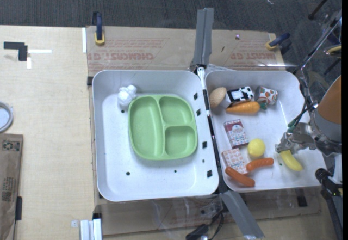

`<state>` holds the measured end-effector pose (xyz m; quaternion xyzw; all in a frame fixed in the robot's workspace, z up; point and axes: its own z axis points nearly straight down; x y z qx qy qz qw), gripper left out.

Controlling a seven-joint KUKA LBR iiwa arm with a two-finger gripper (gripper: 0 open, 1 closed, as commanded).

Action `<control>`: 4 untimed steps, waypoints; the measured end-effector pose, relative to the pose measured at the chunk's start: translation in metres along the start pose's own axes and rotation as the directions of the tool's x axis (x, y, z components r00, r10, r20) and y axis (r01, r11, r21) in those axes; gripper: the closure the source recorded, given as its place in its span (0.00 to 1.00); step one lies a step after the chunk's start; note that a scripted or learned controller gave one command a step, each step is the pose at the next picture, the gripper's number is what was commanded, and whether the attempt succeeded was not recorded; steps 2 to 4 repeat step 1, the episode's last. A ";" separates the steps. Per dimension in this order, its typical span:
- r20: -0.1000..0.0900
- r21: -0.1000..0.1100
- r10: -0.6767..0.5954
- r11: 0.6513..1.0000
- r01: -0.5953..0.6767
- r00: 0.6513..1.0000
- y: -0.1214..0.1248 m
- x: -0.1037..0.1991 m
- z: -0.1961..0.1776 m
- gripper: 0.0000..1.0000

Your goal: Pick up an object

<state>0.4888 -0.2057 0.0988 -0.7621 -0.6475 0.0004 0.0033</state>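
Reaching: the gripper [286,145] is hovering low at the right of the frame, just above the banana [292,161]; whether its claw is released or clenched I cannot tell.
Doing it well: it is probably best coming straight down, staying off the right bin [283,78] wall.
Near row: two sausages [240,177], one lemon [256,148], one carton [236,133] are lying left of the banana.
Far row: one carrot [243,107], one egg [217,97], one cow toy [240,94].
Left bin [103,141]: one green divided plate [162,126], one white toy [126,94].
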 end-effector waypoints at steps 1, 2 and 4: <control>0.004 -0.004 -0.062 0.998 0.062 0.998 0.016 0.008 -0.068 1.00; 0.004 -0.004 -0.062 0.998 0.062 0.998 0.016 0.008 -0.068 1.00; 0.004 -0.004 -0.062 0.998 0.062 0.998 0.016 0.008 -0.068 1.00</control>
